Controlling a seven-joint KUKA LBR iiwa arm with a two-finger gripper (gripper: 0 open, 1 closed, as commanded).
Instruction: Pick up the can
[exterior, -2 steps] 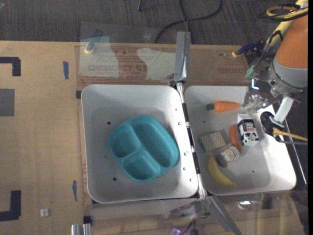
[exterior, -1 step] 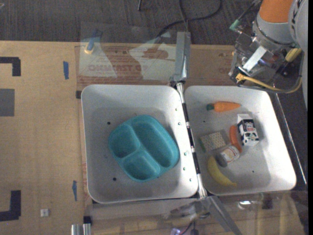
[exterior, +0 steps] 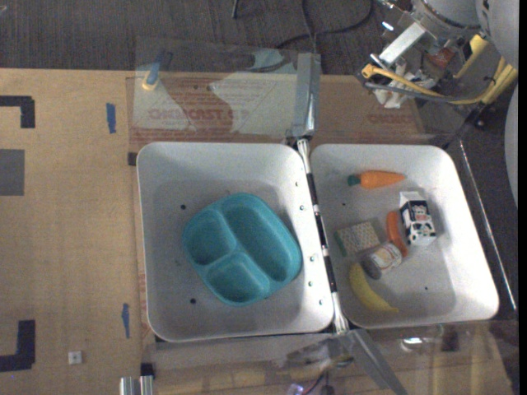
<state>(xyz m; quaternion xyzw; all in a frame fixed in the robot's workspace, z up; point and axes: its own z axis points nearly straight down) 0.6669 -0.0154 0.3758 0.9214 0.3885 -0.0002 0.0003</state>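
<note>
The can [exterior: 384, 258] is small and greyish with a pale label. It lies on its side in the right bin [exterior: 461, 299], near the middle. An orange object [exterior: 396, 230] touches it on the upper right, and a yellow banana [exterior: 370, 290] lies just below it. My gripper [exterior: 401, 62] hangs beyond the far edge of the right bin, high above the bench and well away from the can, wrapped in yellow cable.
The right bin also holds a carrot [exterior: 377, 179], a white and blue carton [exterior: 417, 221] and a patterned square pad [exterior: 357, 237]. In the left bin [exterior: 165, 188] sits a teal divided plate [exterior: 240, 247]. A metal divider [exterior: 316, 220] separates the bins.
</note>
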